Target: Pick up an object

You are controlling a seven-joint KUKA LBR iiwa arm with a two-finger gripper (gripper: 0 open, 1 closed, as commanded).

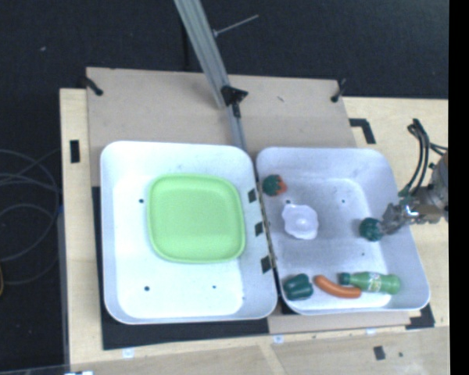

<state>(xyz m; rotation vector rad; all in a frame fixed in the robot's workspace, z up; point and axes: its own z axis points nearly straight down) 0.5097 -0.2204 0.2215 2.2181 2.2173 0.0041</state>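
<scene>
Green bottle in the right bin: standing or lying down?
Lying down. The green bottle rests on its side along the right bin's near wall, beside the orange carrot.

A light green square plate (196, 218) is seen in the left white bin (121, 178), well away from the tool, beyond the partition.

Arm (434, 198) cut off at right edge; gripper (391, 219) fingers too small to tell

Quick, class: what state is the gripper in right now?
Gripper: at the right bin's right side, beside the dark green ball; open or closed cannot be told.
</scene>
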